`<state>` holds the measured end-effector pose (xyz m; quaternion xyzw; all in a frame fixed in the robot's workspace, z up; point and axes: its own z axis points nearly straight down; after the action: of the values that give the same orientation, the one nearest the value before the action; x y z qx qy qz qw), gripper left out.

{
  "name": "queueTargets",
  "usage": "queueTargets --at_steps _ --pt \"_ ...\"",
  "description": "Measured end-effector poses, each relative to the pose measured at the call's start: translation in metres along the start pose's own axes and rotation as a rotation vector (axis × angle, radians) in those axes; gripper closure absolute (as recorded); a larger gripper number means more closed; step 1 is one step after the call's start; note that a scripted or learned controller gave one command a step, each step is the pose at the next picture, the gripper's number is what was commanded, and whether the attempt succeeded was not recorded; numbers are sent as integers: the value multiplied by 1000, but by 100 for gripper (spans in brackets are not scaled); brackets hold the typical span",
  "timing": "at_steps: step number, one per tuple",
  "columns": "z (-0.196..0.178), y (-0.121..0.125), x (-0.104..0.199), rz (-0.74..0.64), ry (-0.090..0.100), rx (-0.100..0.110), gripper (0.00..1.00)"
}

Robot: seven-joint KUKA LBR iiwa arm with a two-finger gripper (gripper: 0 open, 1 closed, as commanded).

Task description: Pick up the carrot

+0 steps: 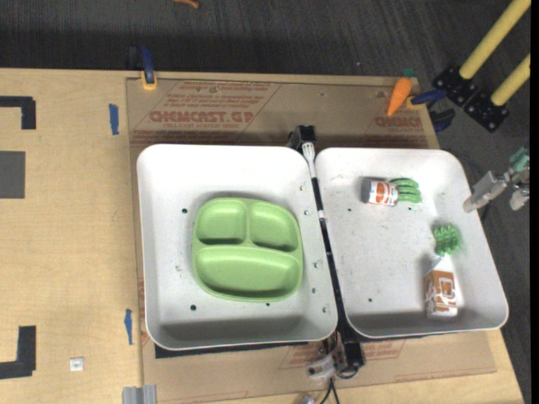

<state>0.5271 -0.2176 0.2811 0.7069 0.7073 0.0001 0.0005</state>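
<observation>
The carrot [399,96] is not in either bin. It lies on the bench [76,225] just beyond the far edge of the right bin [396,326], near the bench's far right corner and close to a blue clamp [429,98].

Its long axis runs roughly far to near with a slight slant. The green top points to the far edge and the orange tip points toward the bin.

The gripper [493,190] hangs at the right bin's right edge, about level with the can [382,194] inside. Whether it is apart or together I cannot tell: it is small and partly cut off.

From the gripper, the carrot lies toward the far edge and toward the left bin [160,310], clear across the right bin's far right corner. By my judgement the coming move must leave the bin, cross its far rim, and close across the carrot's narrow width rather than along its length.
</observation>
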Motion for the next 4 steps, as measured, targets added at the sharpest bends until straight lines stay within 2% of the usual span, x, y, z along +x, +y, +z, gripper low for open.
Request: queueTargets --at_steps 1,2,3,4 --pt "76 -48 48 -48 1 1 0" --pt "133 -36 84 193 3 4 0" --pt "175 -48 119 509 2 5 0" --pt "189 -45 109 -387 -2 -9 0"
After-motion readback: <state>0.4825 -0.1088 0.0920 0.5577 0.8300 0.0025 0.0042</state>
